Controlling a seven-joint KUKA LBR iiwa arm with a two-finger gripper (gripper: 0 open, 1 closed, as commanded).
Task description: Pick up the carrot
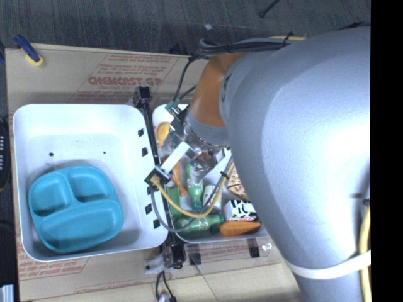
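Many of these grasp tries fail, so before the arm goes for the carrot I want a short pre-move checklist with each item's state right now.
1. Carrot located: ok. It lies near the front edge of the right bin, mostly uncovered.
2. Gripper over the right bin: ok, it sits low among the clutter.
3. Gripper lined up with the carrot: not ok. It is farther back in the bin than the carrot.
4. Finger state: cannot tell, the wrist and cables hide it.
5. Space around the carrot: not ok. A green item lies right beside its left end.
6. Left bin out of the way: ok. It holds a blue divided plate.
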